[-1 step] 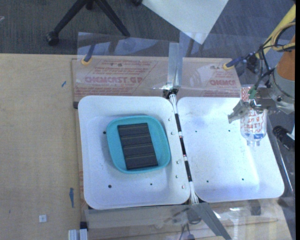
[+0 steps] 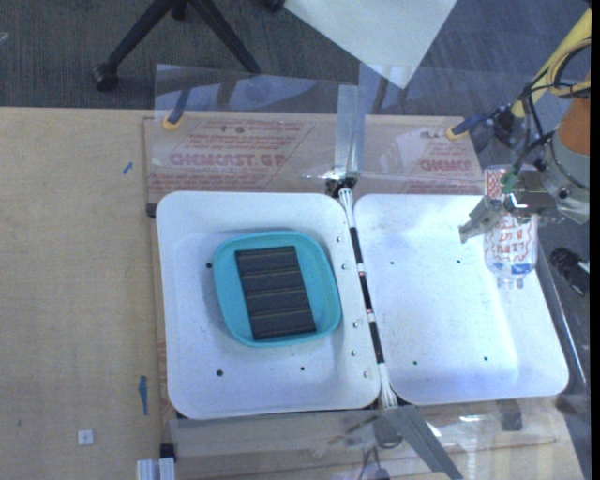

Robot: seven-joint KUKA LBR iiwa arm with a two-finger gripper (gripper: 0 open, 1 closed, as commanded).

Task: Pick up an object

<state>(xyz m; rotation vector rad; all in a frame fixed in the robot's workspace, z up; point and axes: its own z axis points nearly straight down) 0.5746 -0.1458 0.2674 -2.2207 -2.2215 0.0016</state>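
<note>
Gripper (image 2: 502, 208) sits over the right white bin (image 2: 441, 356) at its far right edge, apparently clamped on a clear plastic bottle with red lettering (image 2: 511, 246), which hangs below it. Grip looks high on the bottle, near the top. Risk: bottle swings or slips out, drops onto the rim. Teal square plate (image 2: 225, 281) with dark ribbed block (image 2: 274, 292) sits in the left bin (image 2: 187, 375), untouched.

A pale wooden bench (image 2: 66, 281) stands on grey floor (image 2: 56, 37) beside black chair legs (image 2: 169, 28).
</note>
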